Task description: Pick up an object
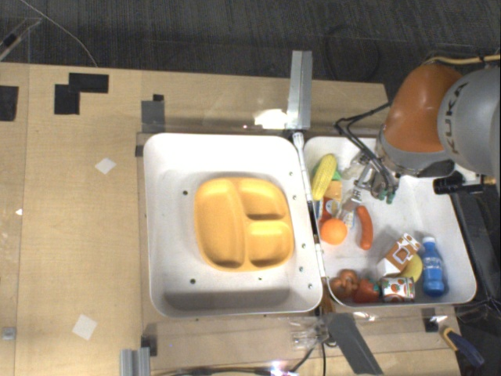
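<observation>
The gripper (368, 185) hovers right of centre over the right bin (462, 284); whether it is spread, I cannot tell. Crowded corn cob (323, 175), orange (333, 231) and sausage (365, 227) risk a glancing miss.

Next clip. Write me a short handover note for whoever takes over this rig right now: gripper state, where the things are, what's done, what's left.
Gripper: low over the upper part of the right bin, near the corn; nothing seen between its fingers, grip state unclear.
Right bin: corn at the upper left, orange ball below it, red sausage beside the ball, blue bottle at the lower right, small carton and can near it, brown-red items at the bottom left.
Left bin: holds a yellow divided tray.
Done: arm is over the objects.
Left: grasp one and lift it.
</observation>
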Robot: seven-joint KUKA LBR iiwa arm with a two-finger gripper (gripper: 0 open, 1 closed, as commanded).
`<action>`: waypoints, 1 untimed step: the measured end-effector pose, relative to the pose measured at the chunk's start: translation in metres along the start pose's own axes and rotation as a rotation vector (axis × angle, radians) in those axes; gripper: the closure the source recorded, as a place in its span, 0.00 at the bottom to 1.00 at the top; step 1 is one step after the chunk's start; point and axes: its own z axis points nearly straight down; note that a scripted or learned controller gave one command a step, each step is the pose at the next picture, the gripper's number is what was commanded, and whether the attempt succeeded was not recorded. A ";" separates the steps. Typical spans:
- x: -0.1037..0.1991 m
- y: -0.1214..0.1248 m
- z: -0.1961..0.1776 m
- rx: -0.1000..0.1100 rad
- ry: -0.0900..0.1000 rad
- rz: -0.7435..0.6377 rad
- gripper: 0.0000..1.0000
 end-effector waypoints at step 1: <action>-0.024 0.009 0.001 0.002 0.005 0.161 0.00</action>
